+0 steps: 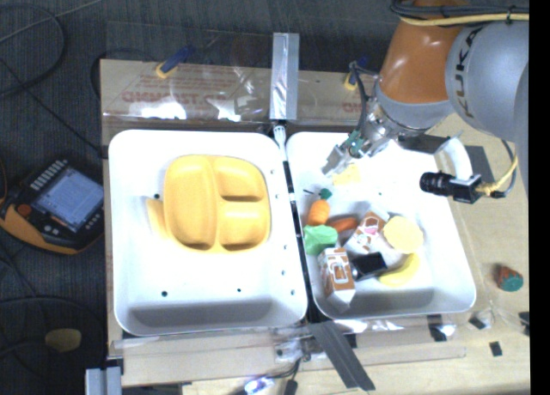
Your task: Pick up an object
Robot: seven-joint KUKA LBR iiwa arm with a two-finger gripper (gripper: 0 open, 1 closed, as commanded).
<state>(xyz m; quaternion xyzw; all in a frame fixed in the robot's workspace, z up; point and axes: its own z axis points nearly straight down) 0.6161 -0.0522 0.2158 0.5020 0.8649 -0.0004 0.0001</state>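
My gripper [342, 158] hangs over the back left part of the right bin [447, 299], above the pile of objects. Just under it lies a pale yellow piece [349, 175]. Toward the front are a small teal bit [326, 193], an orange carrot-like piece [319, 211], a green lump [320, 237], a red-orange piece [343, 222], a white and red carton [369, 230], a round yellow item [402, 234], a black block [368, 264], a brown-orange box [338, 270] and a yellow banana shape [400, 275]. I see nothing held.
The left bin [137, 299] holds a yellow divided tray [215, 200]. A black camera unit [447, 184] juts over the right bin's right rim. The ridge between the bins [292, 213] lies just left of the pile. A handheld pendant [56, 204] rests off the bench at left.
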